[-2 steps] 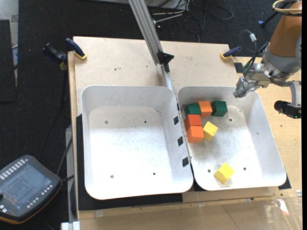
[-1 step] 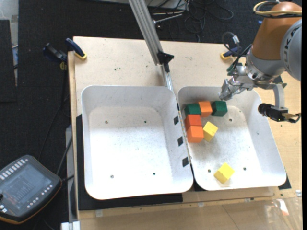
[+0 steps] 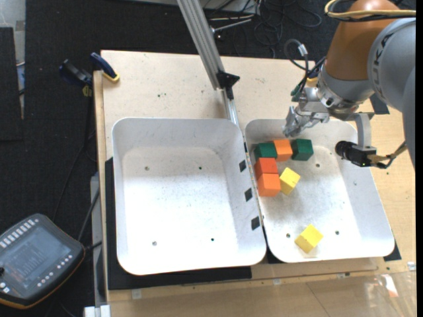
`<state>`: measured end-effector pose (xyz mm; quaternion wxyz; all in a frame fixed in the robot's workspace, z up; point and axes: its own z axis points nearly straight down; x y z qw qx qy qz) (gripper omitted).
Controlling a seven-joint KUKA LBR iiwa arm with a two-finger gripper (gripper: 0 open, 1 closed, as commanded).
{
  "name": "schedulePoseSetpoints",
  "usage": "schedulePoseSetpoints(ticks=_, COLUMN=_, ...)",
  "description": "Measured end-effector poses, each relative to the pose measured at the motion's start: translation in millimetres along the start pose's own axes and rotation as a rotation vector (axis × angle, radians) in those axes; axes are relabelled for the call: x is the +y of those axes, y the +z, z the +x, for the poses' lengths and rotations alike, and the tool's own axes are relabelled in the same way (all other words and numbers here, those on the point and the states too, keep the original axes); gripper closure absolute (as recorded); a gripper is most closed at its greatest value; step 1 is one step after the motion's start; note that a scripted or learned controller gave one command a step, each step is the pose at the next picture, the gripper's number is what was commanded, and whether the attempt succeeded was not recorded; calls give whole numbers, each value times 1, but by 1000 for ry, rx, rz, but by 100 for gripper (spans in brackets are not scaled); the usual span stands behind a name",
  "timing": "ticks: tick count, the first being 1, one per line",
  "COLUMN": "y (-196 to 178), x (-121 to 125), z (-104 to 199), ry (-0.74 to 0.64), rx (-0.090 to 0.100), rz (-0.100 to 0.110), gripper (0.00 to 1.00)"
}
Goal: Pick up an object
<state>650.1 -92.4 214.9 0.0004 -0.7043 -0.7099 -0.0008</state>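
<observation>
My gripper (image 3: 295, 129) hangs over the far end of the right bin (image 3: 360, 207), just above a row of blocks. That row is a green block (image 3: 266, 150), an orange block (image 3: 283, 148) and a second green block (image 3: 303, 149). The fingertips point down between the orange block and the right green one. In front of the row lie a red-orange block (image 3: 267, 166), a larger orange block (image 3: 268, 183) and a yellow block (image 3: 289, 179). Another yellow block (image 3: 308, 238) sits alone near the bin's front.
The left bin (image 3: 132, 197) lies beside the right one, with a raised divider between them. A slanted metal bar (image 3: 201, 35) runs from the back down to the bins' junction. Cables lie behind the bench, and a teach pendant (image 3: 33, 259) sits at the lower left.
</observation>
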Motion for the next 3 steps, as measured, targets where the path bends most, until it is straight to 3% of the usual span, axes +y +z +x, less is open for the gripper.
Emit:
schedulePoseSetpoints(ticks=2, y=-19, x=-2, z=113, ry=0, rx=-1, rz=-2, gripper=100)
schedulePoseSetpoints(ticks=3, y=-8, x=-6, z=166, ry=0, rx=0, rz=2, gripper=100)
